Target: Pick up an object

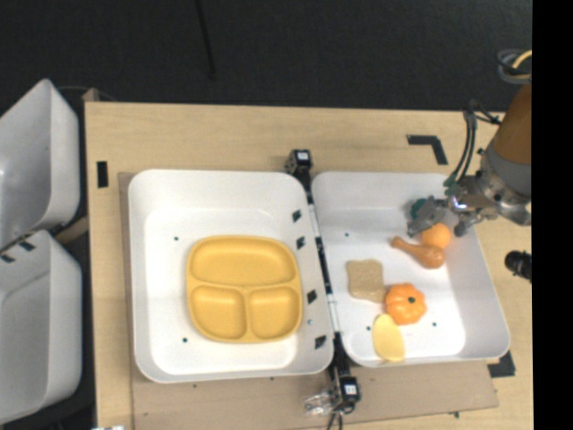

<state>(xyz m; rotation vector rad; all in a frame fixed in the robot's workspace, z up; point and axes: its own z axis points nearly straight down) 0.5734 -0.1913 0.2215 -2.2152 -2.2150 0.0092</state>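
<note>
The right bin (358, 206) holds an orange gourd-shaped toy (424, 247), a tan slice of bread (364, 279), an orange pumpkin-like fruit (406, 304) and a pale yellow piece (388, 339). My gripper (439, 211) hangs at the bin's upper right, just above the round end of the gourd toy. The arm comes in from the right with its orange band (514, 133) above the wrist.
The left bin (152, 213) holds a yellow divided plate (243, 287). White rounded housings (31, 240) stand off the bench's left edge. Small black clips (299, 160) sit where the two bins meet.
</note>
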